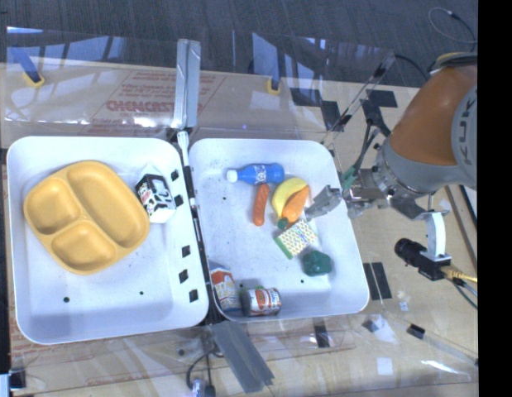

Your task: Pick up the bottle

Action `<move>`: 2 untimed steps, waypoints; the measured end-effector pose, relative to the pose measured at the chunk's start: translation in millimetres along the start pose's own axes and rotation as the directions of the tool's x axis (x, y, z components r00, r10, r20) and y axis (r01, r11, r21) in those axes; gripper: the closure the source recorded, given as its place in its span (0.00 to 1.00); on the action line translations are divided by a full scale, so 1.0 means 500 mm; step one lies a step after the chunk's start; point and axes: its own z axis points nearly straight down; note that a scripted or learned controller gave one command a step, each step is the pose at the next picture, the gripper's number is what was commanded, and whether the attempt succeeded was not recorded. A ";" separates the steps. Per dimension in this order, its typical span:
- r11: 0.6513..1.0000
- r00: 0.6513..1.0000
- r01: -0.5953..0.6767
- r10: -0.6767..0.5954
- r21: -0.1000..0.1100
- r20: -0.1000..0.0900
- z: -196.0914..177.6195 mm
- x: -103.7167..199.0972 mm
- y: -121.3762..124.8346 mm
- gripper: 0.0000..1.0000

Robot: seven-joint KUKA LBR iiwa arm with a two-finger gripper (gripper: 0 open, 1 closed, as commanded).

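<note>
Currently the arm (429,131) is hanging over the right bin's (338,296) far edge, its claw (323,202) spread open and gripping nothing. Well beyond the claw, past the banana (286,193) and carrot (260,204), the bottle (257,174) is lying flat. A good approach is probably closing across its body, not lengthwise.

We see the bottle (257,174) lying on its side at the back of the right bin (348,292), near a carrot (260,204) and banana (286,193). Our gripper (322,202) hovers beside the banana, apart from the bottle. A yellow tray (83,214) fills the left bin (32,321).
</note>
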 end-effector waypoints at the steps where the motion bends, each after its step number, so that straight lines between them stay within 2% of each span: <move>1: 0.997 0.997 -0.080 0.080 -0.003 0.001 0.284 -0.004 0.052 0.00; 2: 0.997 0.997 -0.077 0.077 0.000 0.000 0.264 -0.003 0.052 1.00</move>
